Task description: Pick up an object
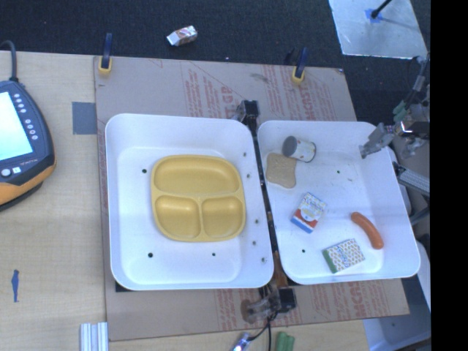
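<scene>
Gripper [380, 139], its grasp state indiscernible, sits at the right bin's [344, 126] far right corner, while a sausage [367, 229] lies near that bin's right edge and a yellow tray [197, 196] occupies the left bin [124, 196].

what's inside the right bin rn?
Right bin holds five things: a small can, tan piece, small carton, orange sausage, patterned packet. Their undersides are covered.
</scene>
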`<action>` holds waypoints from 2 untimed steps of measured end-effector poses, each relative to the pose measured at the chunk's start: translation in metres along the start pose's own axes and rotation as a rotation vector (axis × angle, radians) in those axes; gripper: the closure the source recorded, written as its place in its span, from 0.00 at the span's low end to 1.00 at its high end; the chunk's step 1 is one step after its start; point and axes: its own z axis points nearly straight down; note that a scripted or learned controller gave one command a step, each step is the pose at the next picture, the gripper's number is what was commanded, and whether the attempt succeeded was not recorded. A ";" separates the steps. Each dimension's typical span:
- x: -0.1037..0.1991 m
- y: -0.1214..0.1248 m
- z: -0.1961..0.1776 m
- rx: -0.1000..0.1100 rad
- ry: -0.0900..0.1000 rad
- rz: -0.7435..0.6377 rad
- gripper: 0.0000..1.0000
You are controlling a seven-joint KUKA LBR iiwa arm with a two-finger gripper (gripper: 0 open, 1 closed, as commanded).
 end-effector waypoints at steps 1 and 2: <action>0.055 -0.009 0.043 0.001 -0.001 -0.002 0.00; 0.090 -0.027 0.156 0.003 0.000 -0.002 0.00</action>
